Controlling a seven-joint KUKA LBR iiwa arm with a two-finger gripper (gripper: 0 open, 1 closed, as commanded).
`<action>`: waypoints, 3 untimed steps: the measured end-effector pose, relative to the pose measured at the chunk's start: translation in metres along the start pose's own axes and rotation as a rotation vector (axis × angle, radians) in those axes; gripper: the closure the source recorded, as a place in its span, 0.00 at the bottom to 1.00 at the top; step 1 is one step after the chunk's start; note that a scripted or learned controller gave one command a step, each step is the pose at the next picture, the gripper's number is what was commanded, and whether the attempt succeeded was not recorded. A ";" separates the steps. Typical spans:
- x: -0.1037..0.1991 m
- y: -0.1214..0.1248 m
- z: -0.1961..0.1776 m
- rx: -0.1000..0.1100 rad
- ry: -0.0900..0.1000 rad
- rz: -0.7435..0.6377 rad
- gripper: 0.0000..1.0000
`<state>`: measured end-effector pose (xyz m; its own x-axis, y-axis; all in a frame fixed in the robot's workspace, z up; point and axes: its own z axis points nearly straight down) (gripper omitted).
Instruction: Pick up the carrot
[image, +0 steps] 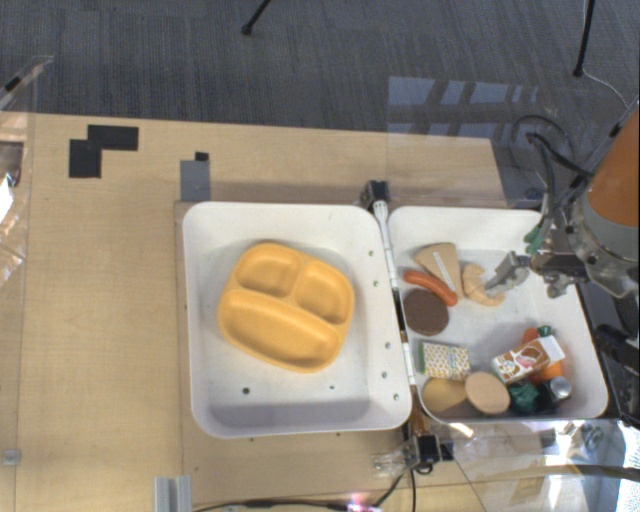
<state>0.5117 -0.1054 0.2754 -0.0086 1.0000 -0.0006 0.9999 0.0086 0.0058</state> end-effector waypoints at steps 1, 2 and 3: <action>0.079 0.030 0.094 0.008 0.003 0.147 0.00; 0.020 0.066 0.168 0.008 -0.002 0.024 0.00; 0.022 0.017 0.180 -0.031 -0.007 -0.279 0.00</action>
<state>0.5297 -0.0833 0.0960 -0.2832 0.9590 -0.0135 0.9583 0.2835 0.0346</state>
